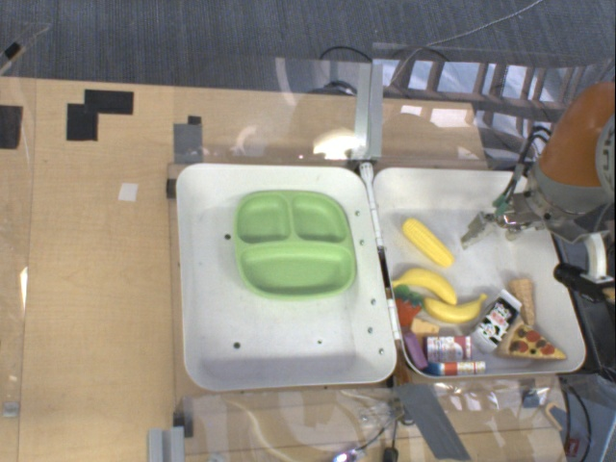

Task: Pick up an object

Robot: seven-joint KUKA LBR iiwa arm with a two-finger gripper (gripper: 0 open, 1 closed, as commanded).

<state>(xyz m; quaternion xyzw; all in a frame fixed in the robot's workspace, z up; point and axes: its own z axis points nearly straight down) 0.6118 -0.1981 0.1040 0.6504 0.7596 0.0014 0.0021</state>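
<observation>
Two white bins side by side on the bench. Left bin (202, 287) holds a green sectioned plate (294, 243), lying flat near the bin's middle, three compartments, nothing in them.

Right bin (462, 186) has all the pickable stuff, clustered toward its near half:
- yellow corn cob (427, 243) lying at a slant, alone in the middle of the bin
- banana (441, 295) just below it, curved, with a second yellow piece touching it
- something red and green (408, 308) tucked against the banana's left end — can't tell what it is
- a small tube or bottle (449, 346) lying on its side near the front wall
- black-and-white carton (498, 321) tilted, just right of the banana
- pizza slice (530, 344) in the near right corner, touching a tan stick-shaped piece (523, 297) above it

Arm comes in from the right, orange band visible at the frame edge. Gripper (493, 221) hangs over the far right part of the right bin, above and right of the corn cob, well apart from the cluster. Fingers look spread — released, nothing between them.
</observation>
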